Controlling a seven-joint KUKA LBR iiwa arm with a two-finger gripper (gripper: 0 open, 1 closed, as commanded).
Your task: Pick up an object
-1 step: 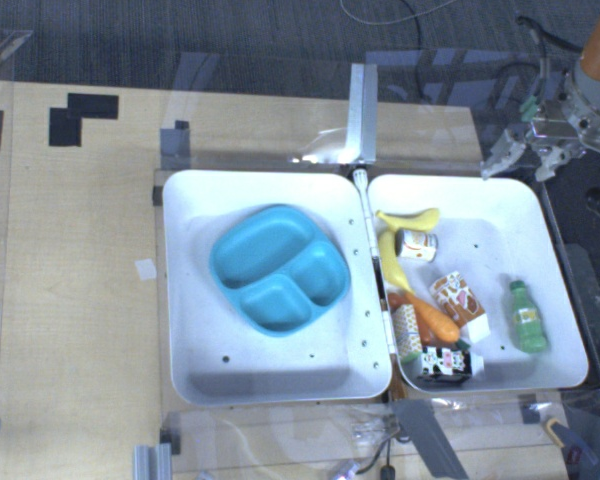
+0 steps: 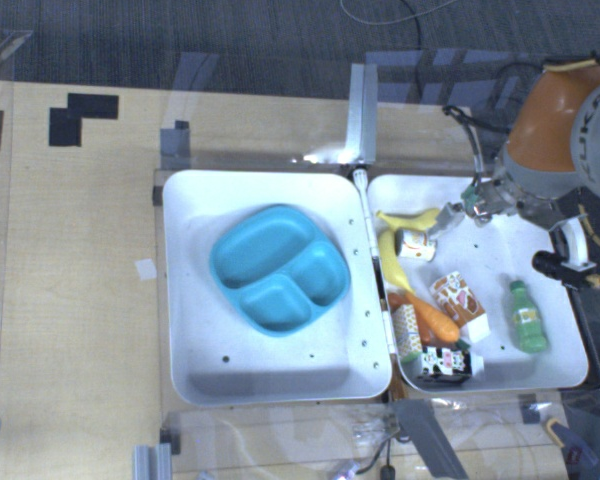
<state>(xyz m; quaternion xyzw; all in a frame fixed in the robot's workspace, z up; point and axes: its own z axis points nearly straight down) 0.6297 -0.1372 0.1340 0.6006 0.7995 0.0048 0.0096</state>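
While the arm leans in from the right, its gripper (image 2: 450, 215) hangs low over the right bin (image 2: 555, 368) beside the banana (image 2: 392, 258).
Finger state: I cannot tell. 1 blue divided plate (image 2: 278, 268) fills the left bin (image 2: 195, 368); banana, carrot (image 2: 435, 320), green bottle (image 2: 526, 317) and snack packet (image 2: 457, 298) crowd the right, likely targets.

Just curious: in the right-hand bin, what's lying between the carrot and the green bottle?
In the camera view, a small snack packet lies between the carrot and the green bottle, touching the carrot; bare white bin floor separates it from the bottle.
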